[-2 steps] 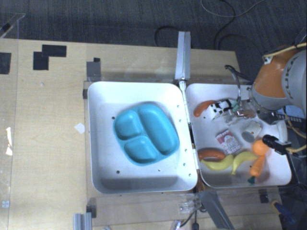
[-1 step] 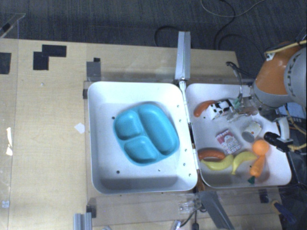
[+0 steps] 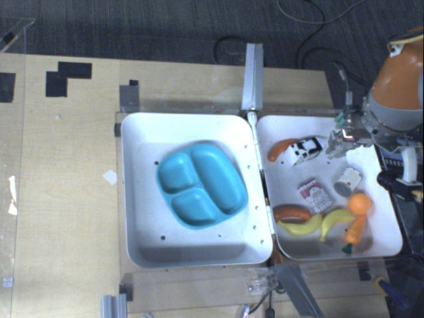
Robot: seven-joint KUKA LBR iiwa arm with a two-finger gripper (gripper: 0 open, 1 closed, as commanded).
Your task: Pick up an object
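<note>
Your gripper [image 3: 339, 138] hovers over the right bin [image 3: 391, 244], near the toy cow [image 3: 306, 148]. Can't tell its state, nothing visibly held.

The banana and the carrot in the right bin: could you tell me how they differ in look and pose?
The banana is yellow, the carrot orange. The banana is curved and lies mostly across the bin; the carrot is straight and tapered, angled towards the near wall. The banana looks longer and thicker. Both lie near the front of the right bin.
</note>
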